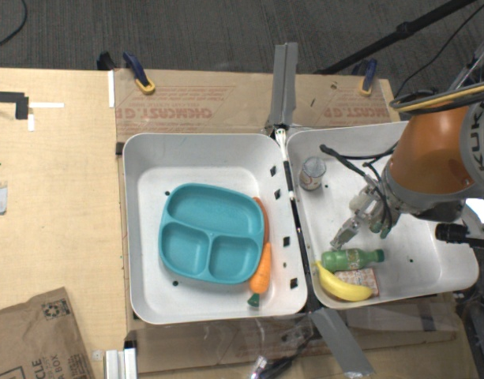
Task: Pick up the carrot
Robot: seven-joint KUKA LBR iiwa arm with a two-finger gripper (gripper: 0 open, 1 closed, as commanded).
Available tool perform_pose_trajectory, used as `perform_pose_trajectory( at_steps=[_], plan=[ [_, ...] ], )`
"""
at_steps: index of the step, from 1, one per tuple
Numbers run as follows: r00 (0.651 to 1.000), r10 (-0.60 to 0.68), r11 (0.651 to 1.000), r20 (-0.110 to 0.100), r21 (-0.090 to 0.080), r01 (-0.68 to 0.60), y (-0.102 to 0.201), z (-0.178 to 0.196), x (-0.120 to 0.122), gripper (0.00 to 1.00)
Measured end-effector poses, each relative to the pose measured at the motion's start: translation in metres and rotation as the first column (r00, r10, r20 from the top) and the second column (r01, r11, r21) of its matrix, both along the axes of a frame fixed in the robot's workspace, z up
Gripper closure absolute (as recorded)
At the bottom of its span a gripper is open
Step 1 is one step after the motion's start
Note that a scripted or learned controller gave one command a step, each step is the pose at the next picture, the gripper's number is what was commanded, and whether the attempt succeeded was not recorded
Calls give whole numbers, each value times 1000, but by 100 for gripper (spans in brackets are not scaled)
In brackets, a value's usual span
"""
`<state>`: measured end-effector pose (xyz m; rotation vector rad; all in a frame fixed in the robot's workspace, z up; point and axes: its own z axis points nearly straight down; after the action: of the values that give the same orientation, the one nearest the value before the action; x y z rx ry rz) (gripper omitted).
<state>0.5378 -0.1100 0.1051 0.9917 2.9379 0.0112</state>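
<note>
Above the green bottle (350, 257), the pincer (344, 234) hangs seemingly slightly apart, gripping nothing.

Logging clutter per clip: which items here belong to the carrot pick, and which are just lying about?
Job:
carrot, in the left bin
gripper, over the right bin

Lying about:
teal tray
banana
green bottle
small can

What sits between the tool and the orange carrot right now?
In the camera view, the tool hovers in the right white bin; the orange carrot lies in the left white bin beside the teal divided plate. Between them: the bins' adjoining walls.
</note>
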Motion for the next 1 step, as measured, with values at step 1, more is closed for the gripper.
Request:
perform_pose_trajectory(
  at_steps=[1],
  plan=[
    [1000,-5,1000,2,1,5,-1,9,1,100]
  ],
)
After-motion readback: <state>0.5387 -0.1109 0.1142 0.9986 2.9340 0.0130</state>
